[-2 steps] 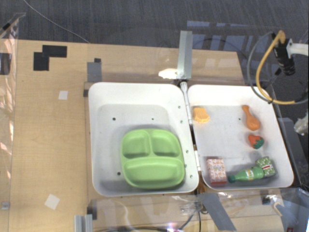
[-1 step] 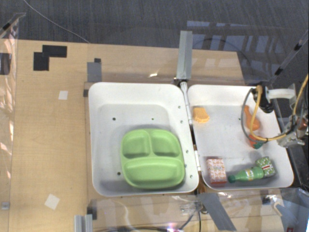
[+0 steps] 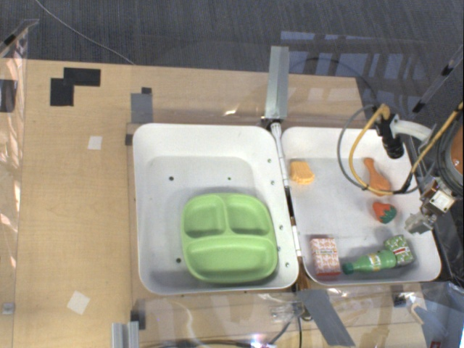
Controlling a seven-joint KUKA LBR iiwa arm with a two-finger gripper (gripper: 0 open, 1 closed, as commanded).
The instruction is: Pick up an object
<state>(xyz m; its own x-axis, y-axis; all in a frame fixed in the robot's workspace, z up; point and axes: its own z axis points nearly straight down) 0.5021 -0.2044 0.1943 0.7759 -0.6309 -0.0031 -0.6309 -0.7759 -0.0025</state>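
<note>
Progress: nothing's getting picked yet | bottle [image 3: 377, 260] sitting at 5 o'clock in right bin [image 3: 328, 143] | jaws: can't tell

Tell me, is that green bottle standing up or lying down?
Lying down. The bottle rests on its side along the right bin's near edge, cap pointing left toward a small box.

Yellow cable [image 3: 353, 148] looping in a wide arc, black cylindrical fitting [image 3: 391, 145] with a white sleeve beside it, thin black hoses alongside, small grey metal bracket [image 3: 424, 220], sliver of orange band [image 3: 458, 154] at the frame's right side
</note>
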